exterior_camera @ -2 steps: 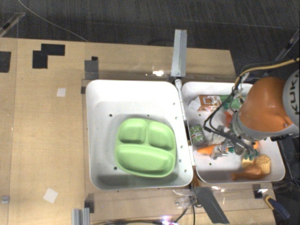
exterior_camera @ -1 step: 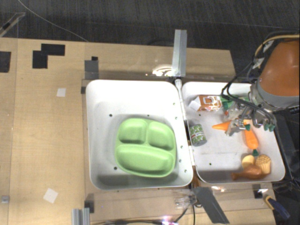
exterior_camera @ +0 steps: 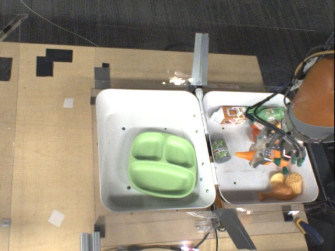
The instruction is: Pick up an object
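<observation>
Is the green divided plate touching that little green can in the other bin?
Apart. The camera view shows the green plate in the left bin, the can in the right, bin walls between.

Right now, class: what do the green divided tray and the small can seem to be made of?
Green divided tray: probably moulded plastic, one even matte colour, rounded edges, soft sheen.
Small can: looks like a cylinder wrapped in a green printed label; whether it is metal or toy plastic cannot be told.

Light wooden bench (exterior_camera: pixel 47 156) with black patches, dark ribbed floor (exterior_camera: pixel 131 9) behind, thin cable across it
</observation>
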